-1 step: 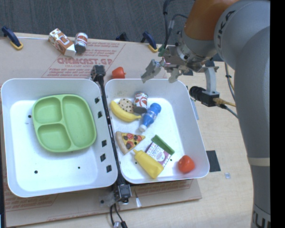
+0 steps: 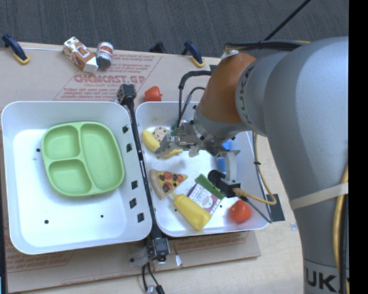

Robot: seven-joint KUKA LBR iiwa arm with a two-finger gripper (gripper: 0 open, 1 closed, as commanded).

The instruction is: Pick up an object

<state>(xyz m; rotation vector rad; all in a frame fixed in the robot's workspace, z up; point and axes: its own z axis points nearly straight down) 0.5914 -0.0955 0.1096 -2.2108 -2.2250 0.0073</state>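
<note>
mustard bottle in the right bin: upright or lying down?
Lying down. The mustard bottle rests on its side on the floor of the right bin, near the front wall, beside the pizza slice.

Bright, even overhead light, soft shadows, slightly soft focus

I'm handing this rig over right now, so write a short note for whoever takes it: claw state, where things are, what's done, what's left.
Claw: low in the right bin, over the yellow banana-like toy; grip cannot be judged from this view.
Right bin also holds a pizza slice toy, a yellow bottle, a red tomato-like toy and a small packet.
Left bin holds a green divided plate.
Done: nothing visibly lifted.
Left: grasp one object and raise it.
</note>
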